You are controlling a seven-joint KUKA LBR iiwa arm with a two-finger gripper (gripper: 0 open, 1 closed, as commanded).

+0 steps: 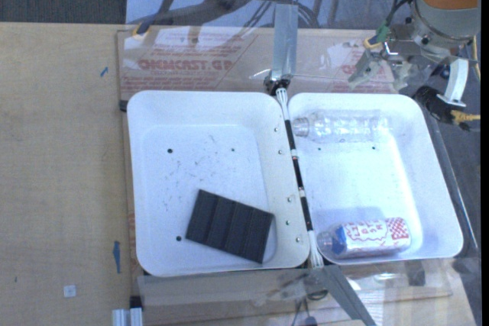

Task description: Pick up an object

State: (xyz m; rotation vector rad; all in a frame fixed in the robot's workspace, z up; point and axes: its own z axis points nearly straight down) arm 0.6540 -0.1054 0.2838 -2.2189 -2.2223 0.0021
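Gripper point(380, 57): above right bin's far rim; jaws parted, holding nothing.
Clear bottle point(344, 126): just below jaws, apart.

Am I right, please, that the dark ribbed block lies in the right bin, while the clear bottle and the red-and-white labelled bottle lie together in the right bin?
Not quite: the camera view shows the dark ribbed block in the left bin, not the right. The clear bottle and the red-and-white labelled bottle do lie in the right bin.

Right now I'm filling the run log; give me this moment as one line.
gripper: above right bin's far rim, open, holding nothing | right bin: clear bottle, red-white bottle | left bin: dark ribbed block
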